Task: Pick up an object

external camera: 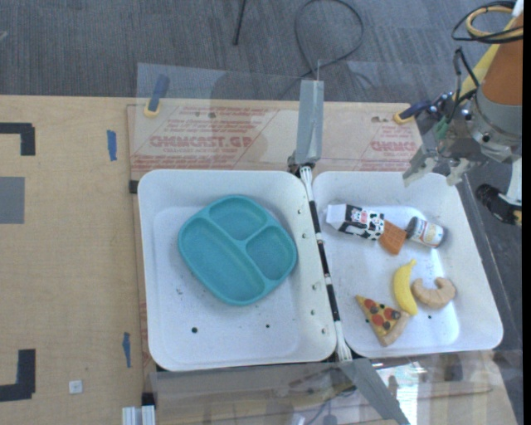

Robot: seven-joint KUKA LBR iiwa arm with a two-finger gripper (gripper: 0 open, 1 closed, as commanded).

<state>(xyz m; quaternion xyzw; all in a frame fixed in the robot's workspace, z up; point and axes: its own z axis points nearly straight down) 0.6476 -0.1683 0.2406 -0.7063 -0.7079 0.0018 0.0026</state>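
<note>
Hovering spread-fingered, the end effector (437, 168) overlooks one banana (404, 286), one pizza slice (381, 318), one bottle (425, 231).

Teal plate (238, 248) (yellow banana (404, 286))

Grey robot arm (498, 124) with a broad orange band (506, 79) above the wrist. Looped yellow cable (489, 18) and dark cables run alongside the upper casing. A blue-and-yellow fitting (419, 109) projects from the wrist's side. The pale grey metal claw (438, 168) ends in two short, angular fingers (417, 170) beneath a cluttered wrist block of grey housings and wiring.
</note>
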